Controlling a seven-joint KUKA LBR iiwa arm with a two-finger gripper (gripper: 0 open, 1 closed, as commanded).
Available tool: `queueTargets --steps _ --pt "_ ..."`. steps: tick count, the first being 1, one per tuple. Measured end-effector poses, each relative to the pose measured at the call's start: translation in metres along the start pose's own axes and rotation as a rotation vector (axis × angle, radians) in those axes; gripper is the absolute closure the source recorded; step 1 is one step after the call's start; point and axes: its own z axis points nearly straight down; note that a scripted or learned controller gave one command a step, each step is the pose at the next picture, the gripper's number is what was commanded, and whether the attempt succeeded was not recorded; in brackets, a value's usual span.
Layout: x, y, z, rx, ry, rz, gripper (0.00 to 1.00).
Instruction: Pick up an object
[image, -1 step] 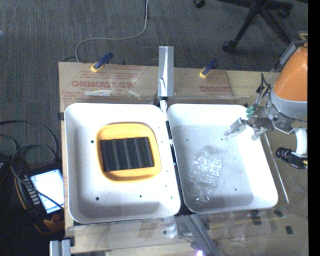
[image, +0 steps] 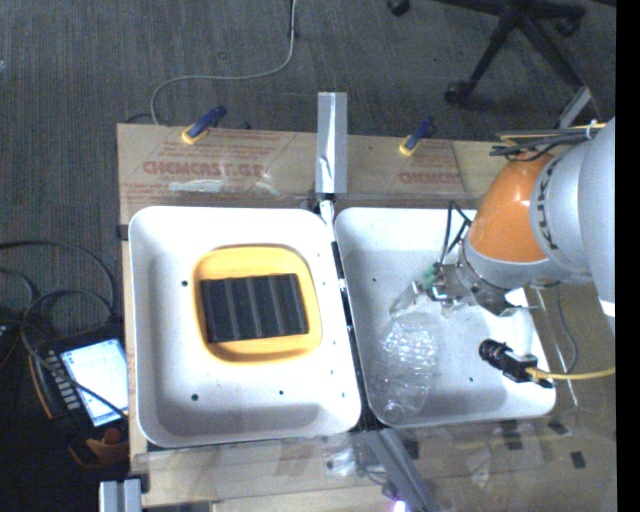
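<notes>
A clear, crumpled plastic bottle (image: 407, 352) lies in the right bin (image: 380, 235), stretching from the bin's middle toward its front wall. The grey arm with its orange band (image: 510, 225) reaches in from the right. Its gripper (image: 434, 290) hangs low over the bin, right at the upper end of the clear plastic. From this angle the wrist hides the gripper's tips, and I cannot tell whether it touches the plastic. A yellow tray with a dark ridged insert (image: 255, 305) lies in the middle of the left bin (image: 160, 240).
A black fitting with a yellow cable (image: 503, 360) sits over the right bin's front right corner. A metal divider post (image: 330, 140) stands at the back between the bins. Two clamps (image: 203, 124) hold the cardboard backing. A tablet (image: 85, 375) lies on the floor at left.
</notes>
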Motion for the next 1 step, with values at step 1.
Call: queueTargets --steps 1 --pt "-0.0309 0.061 0.0032 -0.012 -0.004 -0.066 0.0"
